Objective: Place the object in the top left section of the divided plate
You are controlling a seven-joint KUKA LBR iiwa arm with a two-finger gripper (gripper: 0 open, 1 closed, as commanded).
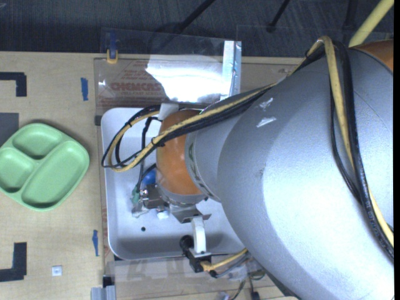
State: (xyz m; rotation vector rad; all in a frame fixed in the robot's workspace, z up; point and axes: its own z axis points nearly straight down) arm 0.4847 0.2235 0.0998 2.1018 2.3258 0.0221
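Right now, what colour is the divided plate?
Light green; the divided plate shows clearly in the camera view, left of the bin.

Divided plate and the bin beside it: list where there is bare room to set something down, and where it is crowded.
All three sections of the green divided plate lie bare, and bare bench borders it below. The white bin is crowded: the arm and its cables cover most of it, leaving bare floor along its left wall.

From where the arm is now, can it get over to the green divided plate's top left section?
Probably yes. The green divided plate lies on the open bench left of the white bin, nothing stands between them, and its sections look bare. The arm hangs over that bin.
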